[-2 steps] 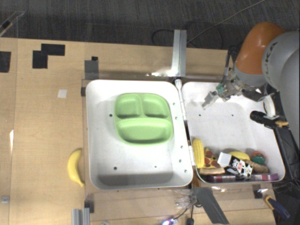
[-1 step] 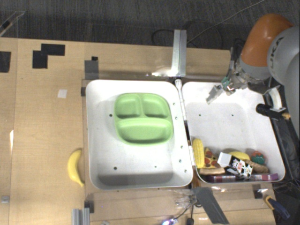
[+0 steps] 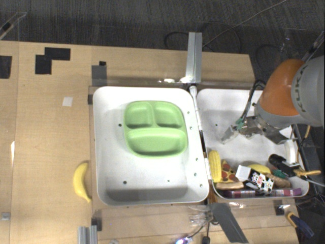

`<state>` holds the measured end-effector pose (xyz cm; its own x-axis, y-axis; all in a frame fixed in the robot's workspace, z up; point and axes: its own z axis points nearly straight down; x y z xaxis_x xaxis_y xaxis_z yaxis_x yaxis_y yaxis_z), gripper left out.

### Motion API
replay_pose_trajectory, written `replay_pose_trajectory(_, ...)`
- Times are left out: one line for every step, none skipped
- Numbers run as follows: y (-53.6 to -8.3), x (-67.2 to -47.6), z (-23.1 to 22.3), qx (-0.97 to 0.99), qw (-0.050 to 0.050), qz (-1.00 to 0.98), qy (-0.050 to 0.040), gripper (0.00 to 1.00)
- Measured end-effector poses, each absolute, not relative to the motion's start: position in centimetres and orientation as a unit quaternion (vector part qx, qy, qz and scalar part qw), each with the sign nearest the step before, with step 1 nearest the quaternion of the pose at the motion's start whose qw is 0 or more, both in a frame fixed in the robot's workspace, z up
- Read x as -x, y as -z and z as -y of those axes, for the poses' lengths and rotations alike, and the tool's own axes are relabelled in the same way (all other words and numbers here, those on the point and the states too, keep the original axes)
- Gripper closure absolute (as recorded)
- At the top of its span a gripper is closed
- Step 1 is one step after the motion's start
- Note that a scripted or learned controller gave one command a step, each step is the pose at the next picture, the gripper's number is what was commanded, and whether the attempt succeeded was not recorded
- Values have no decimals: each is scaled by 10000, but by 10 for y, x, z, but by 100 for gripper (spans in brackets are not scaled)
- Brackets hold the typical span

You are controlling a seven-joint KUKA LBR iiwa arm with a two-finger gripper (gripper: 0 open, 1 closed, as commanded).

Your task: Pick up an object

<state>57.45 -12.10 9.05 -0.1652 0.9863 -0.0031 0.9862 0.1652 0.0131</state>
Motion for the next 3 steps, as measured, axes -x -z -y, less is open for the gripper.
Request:
replay_pose_trajectory(-91,-492,119,-6769,67,-7360,-51,0)
replay_pose_trajectory(-120,-547,132,-6868,22,-7268,-17,0)
replay_pose_trajectory(-91,-494,122,-7072,79,-7069,-59,0)
